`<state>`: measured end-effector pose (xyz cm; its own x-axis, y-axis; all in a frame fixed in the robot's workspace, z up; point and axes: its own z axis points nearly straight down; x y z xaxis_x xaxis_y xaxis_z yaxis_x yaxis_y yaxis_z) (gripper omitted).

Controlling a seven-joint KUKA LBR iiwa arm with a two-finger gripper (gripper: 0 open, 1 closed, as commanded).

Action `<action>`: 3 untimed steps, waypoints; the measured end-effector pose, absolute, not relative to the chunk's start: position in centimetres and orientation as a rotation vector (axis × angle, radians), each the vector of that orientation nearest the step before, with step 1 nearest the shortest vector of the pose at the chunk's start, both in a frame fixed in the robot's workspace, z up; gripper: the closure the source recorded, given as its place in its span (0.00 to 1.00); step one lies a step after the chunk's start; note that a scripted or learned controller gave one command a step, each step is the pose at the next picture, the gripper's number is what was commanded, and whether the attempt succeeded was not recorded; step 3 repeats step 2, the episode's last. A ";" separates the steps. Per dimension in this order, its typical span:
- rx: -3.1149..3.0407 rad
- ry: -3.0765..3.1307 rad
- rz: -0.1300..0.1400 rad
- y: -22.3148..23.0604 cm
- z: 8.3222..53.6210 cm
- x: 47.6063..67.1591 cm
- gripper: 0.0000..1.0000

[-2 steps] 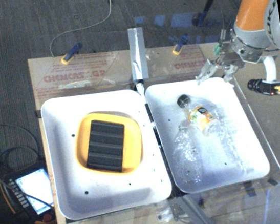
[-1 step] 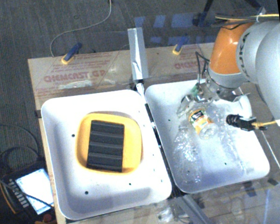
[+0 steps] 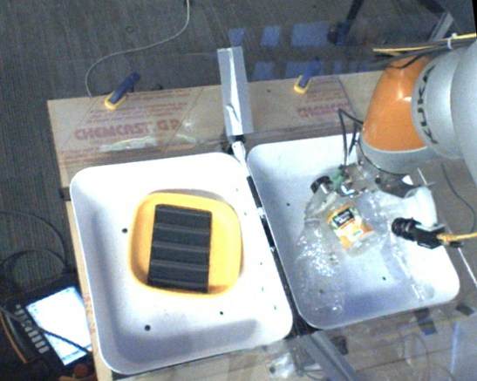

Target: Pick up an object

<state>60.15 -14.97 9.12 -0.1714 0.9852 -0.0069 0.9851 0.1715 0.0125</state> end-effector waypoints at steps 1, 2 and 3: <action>2.013 2.394 0.012 -14.9 10.1 60.2 1.00; 1.806 2.569 -0.002 -13.1 18.3 60.7 1.00; 1.806 2.569 -0.002 -13.1 18.3 60.7 1.00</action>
